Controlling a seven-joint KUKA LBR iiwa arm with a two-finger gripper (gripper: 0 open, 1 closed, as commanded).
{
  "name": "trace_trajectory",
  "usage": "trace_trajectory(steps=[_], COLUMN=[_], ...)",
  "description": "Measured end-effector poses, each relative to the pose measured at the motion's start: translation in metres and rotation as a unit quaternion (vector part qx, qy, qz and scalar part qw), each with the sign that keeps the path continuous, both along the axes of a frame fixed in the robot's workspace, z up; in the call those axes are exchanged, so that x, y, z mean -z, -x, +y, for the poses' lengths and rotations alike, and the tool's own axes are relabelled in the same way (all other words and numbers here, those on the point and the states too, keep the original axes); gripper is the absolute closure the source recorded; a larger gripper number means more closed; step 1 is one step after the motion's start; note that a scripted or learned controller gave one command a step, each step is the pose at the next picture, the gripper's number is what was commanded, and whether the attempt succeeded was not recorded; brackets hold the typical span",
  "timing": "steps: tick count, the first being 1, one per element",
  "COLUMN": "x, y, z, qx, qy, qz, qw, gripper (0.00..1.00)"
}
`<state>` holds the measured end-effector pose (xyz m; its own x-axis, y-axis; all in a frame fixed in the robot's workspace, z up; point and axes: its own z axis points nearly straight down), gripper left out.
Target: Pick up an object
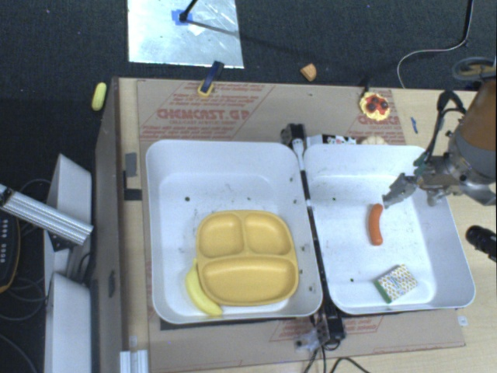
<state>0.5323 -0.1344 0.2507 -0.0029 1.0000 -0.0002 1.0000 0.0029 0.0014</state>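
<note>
In the right bin (pixel 443 231) an orange hot dog (pixel 376 224) lies near the middle, pointing front to back. A small green and white packet (pixel 396 283) rests near that bin's front. My gripper (pixel 410 193) hangs over the right bin's back right part, just right of and behind the hot dog. It is open, with nothing between its fingers. One fingertip (pixel 388 198) is close to the hot dog's far end, and whether they touch is unclear.
The left bin (pixel 171 177) holds a yellow divided plate (pixel 247 256) with a yellow banana (pixel 200 295) at its front left edge. A divider rail (pixel 307 208) runs between the bins. Small toys lie on the cardboard behind the bins.
</note>
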Motion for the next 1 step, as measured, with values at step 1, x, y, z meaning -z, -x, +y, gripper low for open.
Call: trace_trajectory(steps=[1], x=[0.0877], y=[-0.0402], z=[-0.013], qx=[0.001], qy=[-0.0003], qz=[0.002], qw=[1.0], gripper=[0.0])
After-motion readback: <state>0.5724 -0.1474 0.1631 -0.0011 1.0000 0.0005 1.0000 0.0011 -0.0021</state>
